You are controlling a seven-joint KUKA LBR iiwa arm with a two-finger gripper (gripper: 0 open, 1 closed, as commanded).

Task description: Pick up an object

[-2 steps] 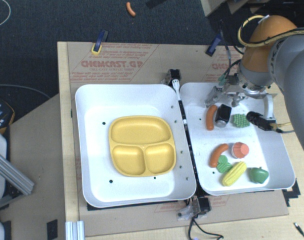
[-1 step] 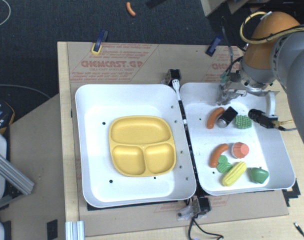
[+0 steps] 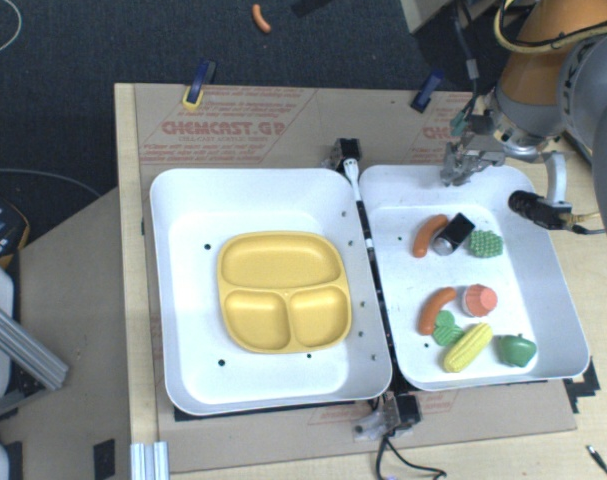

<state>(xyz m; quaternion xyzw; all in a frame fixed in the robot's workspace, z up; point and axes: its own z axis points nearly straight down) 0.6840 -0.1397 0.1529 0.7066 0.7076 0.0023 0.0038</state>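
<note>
My gripper (image 3: 459, 168) hangs over the far edge of the right bin (image 3: 403, 218), above bare white floor, with nothing seen between its fingers. Toy food lies in that bin: an orange sausage (image 3: 429, 235) beside a small black and silver object (image 3: 453, 235), a green broccoli piece (image 3: 486, 244), a second orange sausage (image 3: 436, 308), a red and white piece (image 3: 479, 300), a small green piece (image 3: 447, 330), a yellow corn cob (image 3: 467, 347) and a green pepper (image 3: 516, 349). All of them sit nearer the camera than the gripper.
The left bin (image 3: 183, 268) holds a yellow divided plate (image 3: 283, 290). A black clamp (image 3: 348, 154) sits between the bins at the far side. Blue clips (image 3: 197, 84) mark the board's far edge. A black part of the arm (image 3: 535, 208) overhangs the right bin's far right corner.
</note>
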